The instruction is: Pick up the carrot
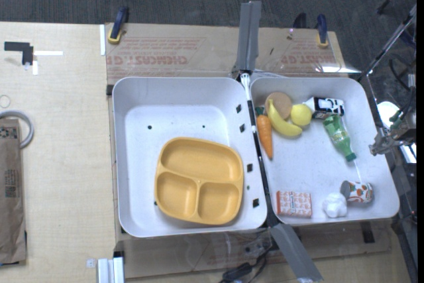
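The carrot [265, 135] is orange with a small green top. It lies in the right bin [311, 166] along the left wall, its tip pointing toward the front. Its green end touches a yellow banana [285, 123], which curves beside it to the right.
A brown round fruit [279, 103], a lemon [301, 114], a black-and-white carton [329, 105] and a green bottle [339, 136] crowd the bin's back. A red-orange packet [293, 203], white ball [335, 207] and small cup [358, 192] lie in front. The left bin [132, 142] holds a yellow divided plate [199, 180].
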`<state>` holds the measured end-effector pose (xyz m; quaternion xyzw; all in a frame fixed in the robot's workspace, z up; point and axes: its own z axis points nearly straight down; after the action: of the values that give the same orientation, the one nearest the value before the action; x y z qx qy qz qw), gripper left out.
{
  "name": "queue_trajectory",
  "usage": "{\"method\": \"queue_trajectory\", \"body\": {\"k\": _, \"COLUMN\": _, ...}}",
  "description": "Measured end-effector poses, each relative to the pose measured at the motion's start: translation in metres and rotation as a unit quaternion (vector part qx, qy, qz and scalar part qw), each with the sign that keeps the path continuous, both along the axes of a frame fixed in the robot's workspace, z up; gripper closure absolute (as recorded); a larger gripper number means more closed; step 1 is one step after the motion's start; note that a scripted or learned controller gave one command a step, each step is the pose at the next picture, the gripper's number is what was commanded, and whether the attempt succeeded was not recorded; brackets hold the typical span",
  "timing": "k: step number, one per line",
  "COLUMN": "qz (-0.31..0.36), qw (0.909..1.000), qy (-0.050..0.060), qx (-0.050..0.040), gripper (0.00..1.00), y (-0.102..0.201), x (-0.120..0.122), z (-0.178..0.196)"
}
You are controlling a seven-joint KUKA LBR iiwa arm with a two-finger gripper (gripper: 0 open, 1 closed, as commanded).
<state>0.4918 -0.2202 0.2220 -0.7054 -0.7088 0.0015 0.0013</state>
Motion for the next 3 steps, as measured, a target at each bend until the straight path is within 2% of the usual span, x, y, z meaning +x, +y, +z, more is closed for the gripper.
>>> {"method": "queue_trajectory", "body": {"k": 1, "qz": 0.078, "qw": 0.997, "qy": -0.001, "qx": 0.0004, "gripper": 1.0, "y": 0.059, "x": 0.007, "z": -0.128}}
{"method": "queue_trajectory", "body": {"k": 2, "qz": 0.082, "qw": 0.9967, "qy": -0.002, "qx": 0.0, "gripper": 1.0, "y": 0.045, "x": -0.007, "z": -0.054}}
{"method": "queue_trajectory", "body": {"k": 3, "qz": 0.263, "qw": 0.9648, "qy": -0.001, "qx": 0.0002, "gripper": 1.0, "y": 0.066, "x": 0.013, "z": 0.181}}
